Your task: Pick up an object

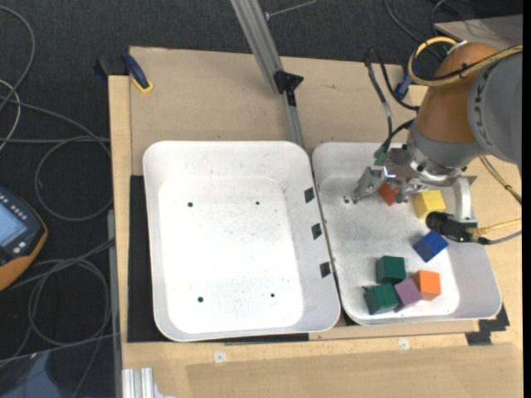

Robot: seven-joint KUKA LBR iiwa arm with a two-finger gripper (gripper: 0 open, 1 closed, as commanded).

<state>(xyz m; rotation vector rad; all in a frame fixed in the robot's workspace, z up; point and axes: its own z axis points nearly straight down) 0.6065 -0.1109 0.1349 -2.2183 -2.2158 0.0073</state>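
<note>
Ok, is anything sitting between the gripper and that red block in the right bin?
Nothing visible does. The red block lies right at the gripper; I can't tell whether it is gripped. The yellow block sits on its far side, under the arm, and the other blocks lie nearer the bin's front edge.

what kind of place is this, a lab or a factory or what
Most likely a robotics lab or test bench. A robot arm reaches over two white bins on a wooden bench, with small coloured blocks to grab, and loose cables trail across the dark carpet.
</note>
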